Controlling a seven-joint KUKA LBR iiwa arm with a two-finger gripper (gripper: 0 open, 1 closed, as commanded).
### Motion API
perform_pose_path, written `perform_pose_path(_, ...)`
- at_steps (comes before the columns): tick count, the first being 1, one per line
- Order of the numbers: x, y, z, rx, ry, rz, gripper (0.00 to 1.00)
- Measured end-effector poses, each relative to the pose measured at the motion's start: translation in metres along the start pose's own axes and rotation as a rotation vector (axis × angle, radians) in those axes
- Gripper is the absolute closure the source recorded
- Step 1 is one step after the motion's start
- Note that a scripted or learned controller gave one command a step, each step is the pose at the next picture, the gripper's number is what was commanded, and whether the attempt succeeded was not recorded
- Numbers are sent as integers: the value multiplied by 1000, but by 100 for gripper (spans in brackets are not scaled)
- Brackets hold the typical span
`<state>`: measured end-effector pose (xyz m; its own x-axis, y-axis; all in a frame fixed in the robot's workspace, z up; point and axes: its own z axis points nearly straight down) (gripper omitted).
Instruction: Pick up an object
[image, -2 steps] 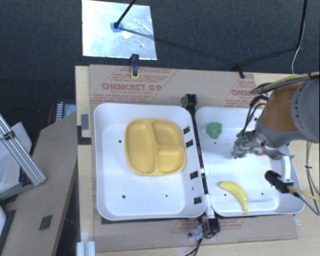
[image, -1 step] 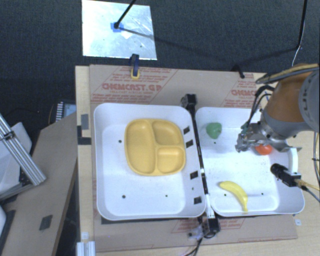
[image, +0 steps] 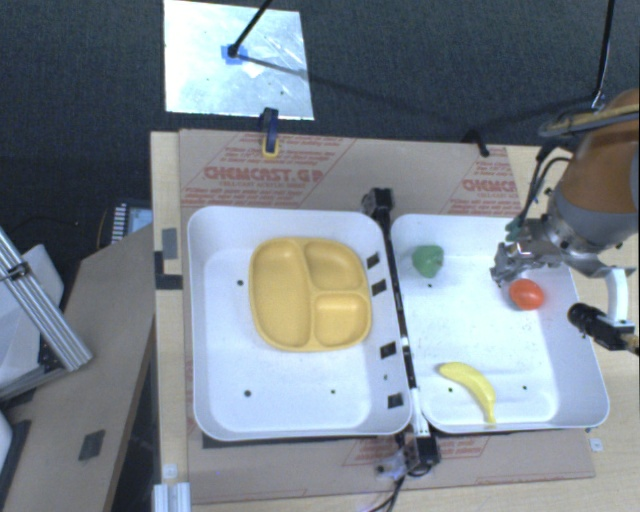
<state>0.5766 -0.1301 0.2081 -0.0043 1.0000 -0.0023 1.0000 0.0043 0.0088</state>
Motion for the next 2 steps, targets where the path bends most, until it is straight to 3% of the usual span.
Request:
perform_pose_path(1,0,2,-52,2,0,-1,100)
perform_pose_path(2,53,-5,-38,8,4,-5,100)
